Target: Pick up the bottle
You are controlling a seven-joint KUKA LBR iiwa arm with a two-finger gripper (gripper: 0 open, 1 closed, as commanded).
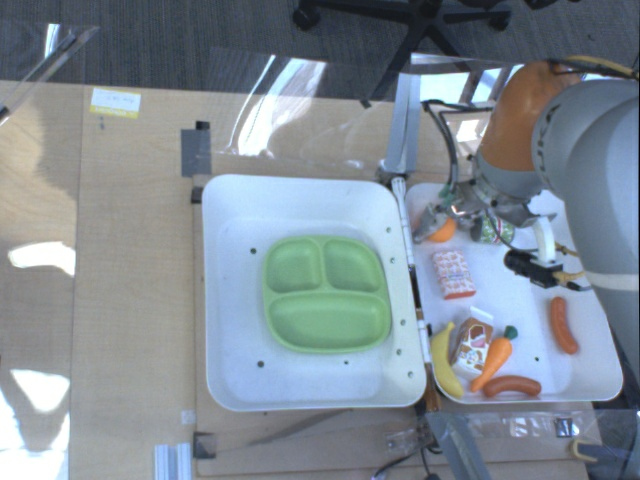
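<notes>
Pincer [452, 212] low over far-left corner of right bin [517, 306]; its spread cannot be told | bottle [488, 231]: seemingly the small green thing partly under the wrist, just beside the pincer, near orange toy [441, 231] | step: likely approach, nothing visibly held | next: centre over bottle, then close

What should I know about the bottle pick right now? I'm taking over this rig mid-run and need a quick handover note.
The gripper sits low in the far left corner of the right bin, next to a small orange item. Nothing is visibly held.
Bottle: a small green-tinted object just right of the gripper, under the wrist, may be it. It is too small to be sure.
The left bin holds a green divided plate.
Done: the arm is over the right bin.
Left: grasp the bottle and lift it.
</notes>
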